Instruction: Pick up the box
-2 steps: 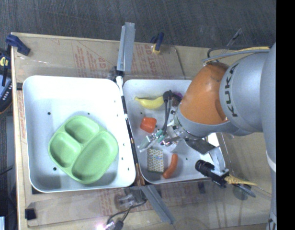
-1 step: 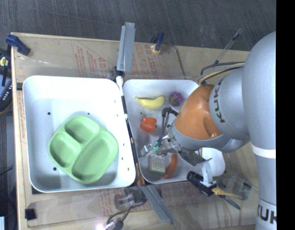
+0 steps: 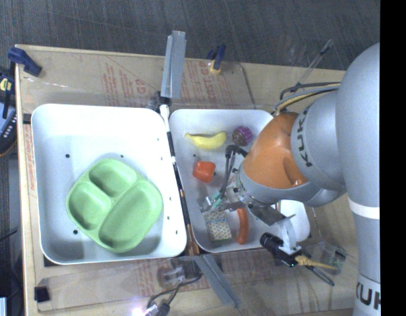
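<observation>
Dark carpet floor surrounds a wooden surface [image 3: 111, 78] carrying two white bins side by side. We can't read much of the right bin [image 3: 190, 122]: the grey arm [image 3: 335, 143] with its orange band [image 3: 272, 157] covers its 3 o'clock half. Gripper [image 3: 219, 199] sits low over the middle of that bin, tangled with cables; we cannot tell whether the fingers are spread or closed.

The box [image 3: 218, 226], small with a speckled pattern, lies at 6 o'clock in the right bin, just below the gripper; contact unclear. A red sausage-shaped item [image 3: 242, 225] lies just beside it at its 3 o'clock. A yellow banana [image 3: 206, 139] is at 12 o'clock, a purple round item [image 3: 242, 135] at 1 o'clock partly behind the arm, and an orange-red cup [image 3: 203, 170] at 10 o'clock.

Left bin [image 3: 51, 130] holds a green divided plate [image 3: 115, 204] toward 6 o'clock.
</observation>
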`<state>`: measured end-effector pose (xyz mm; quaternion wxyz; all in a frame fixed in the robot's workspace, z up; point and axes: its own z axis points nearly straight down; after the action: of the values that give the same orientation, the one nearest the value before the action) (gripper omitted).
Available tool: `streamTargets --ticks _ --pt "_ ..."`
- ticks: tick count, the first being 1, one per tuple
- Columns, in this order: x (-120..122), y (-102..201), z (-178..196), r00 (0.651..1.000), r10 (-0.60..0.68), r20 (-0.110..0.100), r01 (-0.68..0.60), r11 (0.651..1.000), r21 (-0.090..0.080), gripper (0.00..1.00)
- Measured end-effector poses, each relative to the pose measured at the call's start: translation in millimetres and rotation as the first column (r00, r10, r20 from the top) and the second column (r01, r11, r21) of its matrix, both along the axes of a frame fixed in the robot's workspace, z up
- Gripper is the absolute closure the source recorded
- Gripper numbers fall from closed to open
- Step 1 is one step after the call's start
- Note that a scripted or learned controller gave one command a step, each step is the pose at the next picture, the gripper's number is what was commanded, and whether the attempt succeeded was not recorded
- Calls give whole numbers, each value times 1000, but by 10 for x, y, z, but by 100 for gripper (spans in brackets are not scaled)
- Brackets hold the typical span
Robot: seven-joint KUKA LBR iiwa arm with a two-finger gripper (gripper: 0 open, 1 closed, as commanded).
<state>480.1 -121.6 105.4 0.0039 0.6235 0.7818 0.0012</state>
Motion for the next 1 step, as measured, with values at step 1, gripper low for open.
streamTargets --ticks 1 --pt "-23 487 869 746 666 -6 -666 746 1 100"
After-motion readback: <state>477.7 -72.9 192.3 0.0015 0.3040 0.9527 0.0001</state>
